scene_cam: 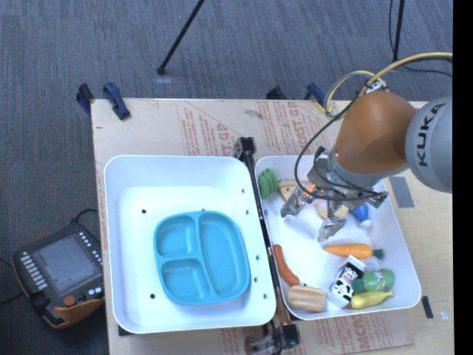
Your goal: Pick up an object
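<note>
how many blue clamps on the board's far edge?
2 sure: one blue clamp near the far-left corner, another far right beside the arm's cables. Dark clips at and may be clamps too; more may hide behind the arm.

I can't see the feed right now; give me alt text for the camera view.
The arm's gripper hangs open over the right bin with nothing between its fingers, above toy food: a carrot, a sausage, a bread roll and a small cow-print carton. The left bin holds a blue divided plate.
</note>
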Action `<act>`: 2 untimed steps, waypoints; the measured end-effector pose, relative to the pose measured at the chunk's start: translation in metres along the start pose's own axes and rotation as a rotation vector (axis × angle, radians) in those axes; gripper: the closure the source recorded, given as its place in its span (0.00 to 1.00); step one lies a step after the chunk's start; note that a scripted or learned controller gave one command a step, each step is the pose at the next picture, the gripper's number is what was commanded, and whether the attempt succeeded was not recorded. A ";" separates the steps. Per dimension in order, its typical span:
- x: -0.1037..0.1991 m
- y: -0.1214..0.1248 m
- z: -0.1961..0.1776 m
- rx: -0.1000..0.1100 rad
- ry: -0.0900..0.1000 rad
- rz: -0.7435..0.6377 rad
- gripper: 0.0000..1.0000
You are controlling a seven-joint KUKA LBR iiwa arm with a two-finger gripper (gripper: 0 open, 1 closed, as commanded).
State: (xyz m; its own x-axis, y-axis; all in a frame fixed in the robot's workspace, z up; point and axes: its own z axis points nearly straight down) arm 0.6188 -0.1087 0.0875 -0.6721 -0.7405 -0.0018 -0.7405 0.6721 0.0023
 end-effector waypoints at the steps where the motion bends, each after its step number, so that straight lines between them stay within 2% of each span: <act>1: 0.080 -0.008 -0.001 0.002 -0.001 -0.254 0.00; 2: -0.007 -0.013 -0.001 0.001 -0.002 -0.353 0.00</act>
State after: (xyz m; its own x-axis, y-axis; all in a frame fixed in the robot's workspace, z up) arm 0.6332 -0.1126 0.0881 -0.3750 -0.9270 -0.0044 -0.9270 0.3750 0.0000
